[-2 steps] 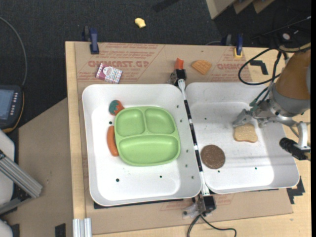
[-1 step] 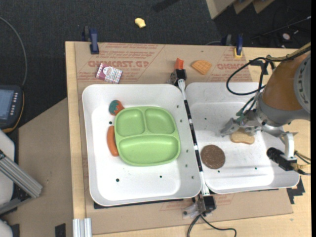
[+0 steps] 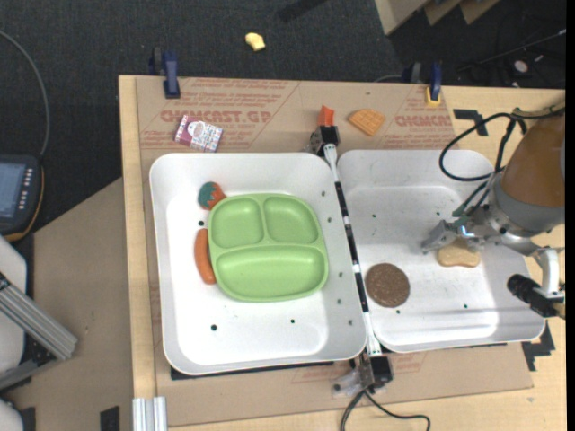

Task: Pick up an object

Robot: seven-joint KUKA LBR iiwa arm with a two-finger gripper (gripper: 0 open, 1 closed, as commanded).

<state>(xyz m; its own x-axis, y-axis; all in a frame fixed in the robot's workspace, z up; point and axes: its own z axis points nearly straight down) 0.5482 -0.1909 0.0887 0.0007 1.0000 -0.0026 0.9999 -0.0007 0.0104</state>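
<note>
Right of frame centre, in the right bin (image 3: 422,330), the gripper (image 3: 455,232) hangs just above-left of the tan biscuit (image 3: 459,257), whose long axis runs left-right; whether it is open or closed, I cannot tell.

Lighting is bright and even from overhead, pretty flat. The two white bins (image 3: 269,348) nearly blow out, with glare washing the right one's floor. Shadows are soft and short; a faint one sits under the green tray (image 3: 267,245). The dark floor (image 3: 81,25) loses detail. The arm (image 3: 536,182) looks slightly soft, maybe motion blur. Edges show no obvious warping.
</note>
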